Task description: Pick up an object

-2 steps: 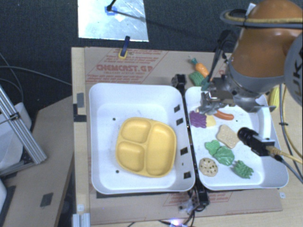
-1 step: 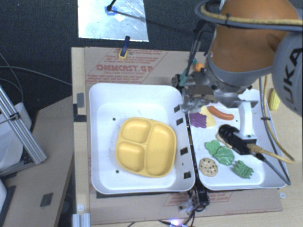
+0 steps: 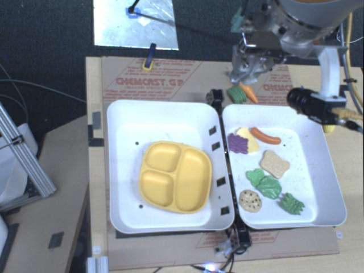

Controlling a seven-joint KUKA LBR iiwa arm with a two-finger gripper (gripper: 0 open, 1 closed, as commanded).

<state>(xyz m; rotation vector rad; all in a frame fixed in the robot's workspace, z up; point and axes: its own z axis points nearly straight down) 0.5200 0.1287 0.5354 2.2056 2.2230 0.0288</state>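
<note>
Overhead, the pincer (image 3: pixel 248 73) hangs beyond the right bin's (image 3: pixel 330 169) far rim, finger state unclear.

Bulky rounded grey arm (image 3: pixel 310 10) with orange band across its top, silver metal end effector (image 3: pixel 248 67) on a shiny bracket, teal fitting at its ten o'clock, thin dark cables, white link at four o'clock

Two white bins (image 3: pixel 165 110), one yellow tray (image 3: pixel 175 176), eight toy foods (image 3: pixel 274 164)
</note>
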